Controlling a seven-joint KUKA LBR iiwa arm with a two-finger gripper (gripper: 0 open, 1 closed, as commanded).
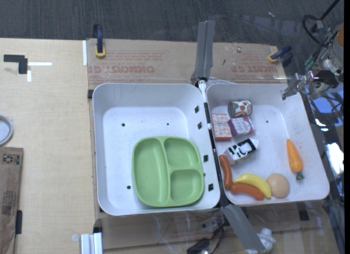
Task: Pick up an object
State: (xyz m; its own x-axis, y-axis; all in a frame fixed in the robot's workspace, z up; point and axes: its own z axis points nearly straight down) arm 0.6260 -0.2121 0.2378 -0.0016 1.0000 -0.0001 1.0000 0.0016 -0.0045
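Left bin (109,138): one green divided plate (167,171), lying flat toward the near side. Right bin (306,154): a small can (240,108), a pink box (221,126) and a purple packet (241,126) at the far left; a black-and-white carton (241,150) in the middle; two sausages (225,172), a banana (254,183) and an egg-shaped item (278,185) along the near wall; a carrot (295,157) toward the right (all unheld). Hand state: cannot tell.
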